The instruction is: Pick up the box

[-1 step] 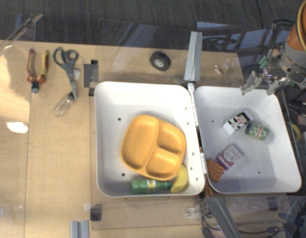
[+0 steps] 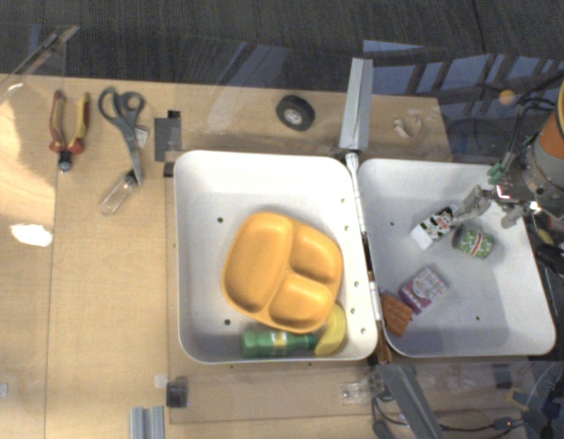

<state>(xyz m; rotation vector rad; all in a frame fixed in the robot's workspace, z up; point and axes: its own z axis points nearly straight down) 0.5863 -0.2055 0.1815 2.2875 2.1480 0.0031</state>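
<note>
1. Wooden bench (image 2: 90, 318) under a slanted overhead camera; two white bins side by side. Scissors (image 2: 126, 126), pliers (image 2: 67, 126) and a tape roll (image 2: 295, 112) lie on the bench beyond the bins, well clear of the work.
2. Left bin (image 2: 199, 181) holds a yellow divided tray (image 2: 283, 271), with a green bottle (image 2: 277, 341) and a yellow fruit (image 2: 334, 332) at its near edge. Leave these alone.
3. Right bin (image 2: 537, 327) holds your target: the purple box (image 2: 423, 289), lying flat near the bin's near-left corner, a brown item (image 2: 398, 315) just beside it.
4. The gripper (image 2: 483, 199) sits at the far side of the right bin, beside a small white carton (image 2: 434, 224) and a green can (image 2: 473, 241). You cannot tell its opening from this view.
5. Judgement: bring it toward the box, clear of the can, square the fingers across the box's short sides, and descend straight.
</note>
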